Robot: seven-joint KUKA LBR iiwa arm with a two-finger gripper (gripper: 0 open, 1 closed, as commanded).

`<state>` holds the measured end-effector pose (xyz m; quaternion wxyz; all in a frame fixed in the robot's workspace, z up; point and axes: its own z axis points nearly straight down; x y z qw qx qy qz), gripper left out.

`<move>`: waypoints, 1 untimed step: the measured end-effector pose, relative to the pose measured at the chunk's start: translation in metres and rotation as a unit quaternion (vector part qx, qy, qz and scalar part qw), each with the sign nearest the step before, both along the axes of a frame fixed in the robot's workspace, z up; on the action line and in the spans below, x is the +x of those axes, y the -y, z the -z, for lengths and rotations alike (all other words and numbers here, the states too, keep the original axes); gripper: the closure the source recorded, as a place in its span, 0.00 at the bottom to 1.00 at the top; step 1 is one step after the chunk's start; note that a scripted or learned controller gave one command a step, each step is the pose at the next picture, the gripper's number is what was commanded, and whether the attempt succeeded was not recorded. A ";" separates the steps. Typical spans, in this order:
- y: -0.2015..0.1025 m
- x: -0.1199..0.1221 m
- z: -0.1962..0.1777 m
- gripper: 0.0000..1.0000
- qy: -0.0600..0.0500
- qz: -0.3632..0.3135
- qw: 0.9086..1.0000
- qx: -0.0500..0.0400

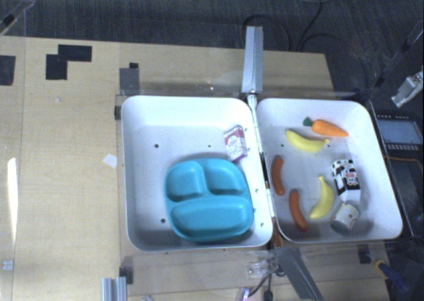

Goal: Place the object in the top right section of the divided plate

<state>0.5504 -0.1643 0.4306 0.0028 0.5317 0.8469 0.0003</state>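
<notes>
Overhead, two white bins sit side by side, with a blue plate (pixel 209 199) in the left bin (pixel 142 160).
Right bin (pixel 377 160) holds the loose items: two bananas, one near the far wall (pixel 306 141) and one nearer (pixel 322 199), a carrot (pixel 324 128) just beyond the far banana, two sausages (pixel 278 175) (pixel 297 210) along the left wall, a black-and-white carton (pixel 345 177) and a can (pixel 344 215) beside it. A small packet (pixel 235 142) lies in the left bin, just beyond the plate's top right section, against the divider. Whether the gripper is open or closed cannot be told.
</notes>
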 end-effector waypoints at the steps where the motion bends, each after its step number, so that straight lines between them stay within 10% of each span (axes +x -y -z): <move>1: -0.070 0.050 0.057 1.00 -0.001 0.008 1.000 0.001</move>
